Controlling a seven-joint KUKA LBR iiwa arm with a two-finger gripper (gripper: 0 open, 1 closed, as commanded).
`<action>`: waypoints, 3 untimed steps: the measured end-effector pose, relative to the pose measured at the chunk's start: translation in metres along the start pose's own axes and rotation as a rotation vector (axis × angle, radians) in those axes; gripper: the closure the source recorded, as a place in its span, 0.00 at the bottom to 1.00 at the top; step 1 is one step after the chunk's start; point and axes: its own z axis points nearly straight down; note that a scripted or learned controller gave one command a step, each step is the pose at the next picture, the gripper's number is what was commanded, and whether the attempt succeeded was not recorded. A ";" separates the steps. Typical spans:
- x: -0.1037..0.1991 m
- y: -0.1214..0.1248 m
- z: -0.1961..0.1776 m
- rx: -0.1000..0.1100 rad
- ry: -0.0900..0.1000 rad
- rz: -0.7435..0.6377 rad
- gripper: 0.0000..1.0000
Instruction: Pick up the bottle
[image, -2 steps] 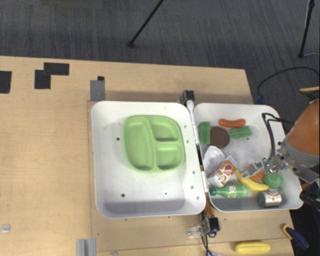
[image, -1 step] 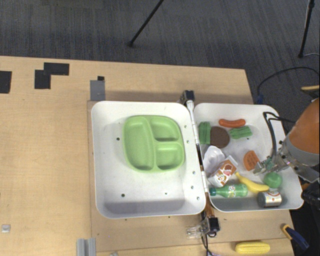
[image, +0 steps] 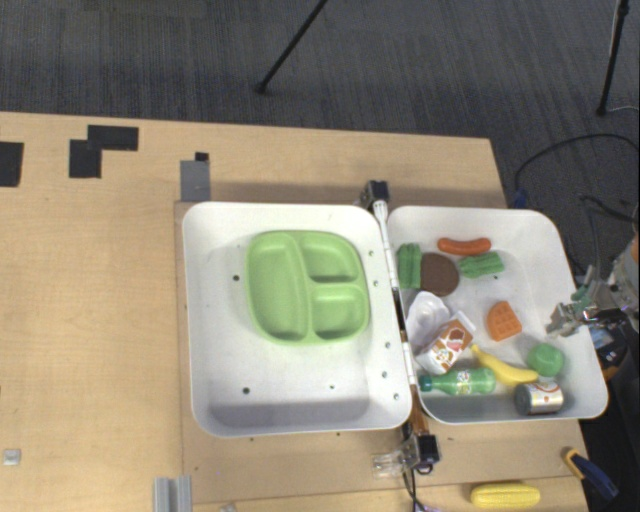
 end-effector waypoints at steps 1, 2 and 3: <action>0.051 0.007 -0.046 0.001 0.001 0.406 1.00; 0.012 0.001 -0.036 0.003 0.000 0.635 1.00; 0.030 0.004 -0.050 0.004 0.000 0.936 1.00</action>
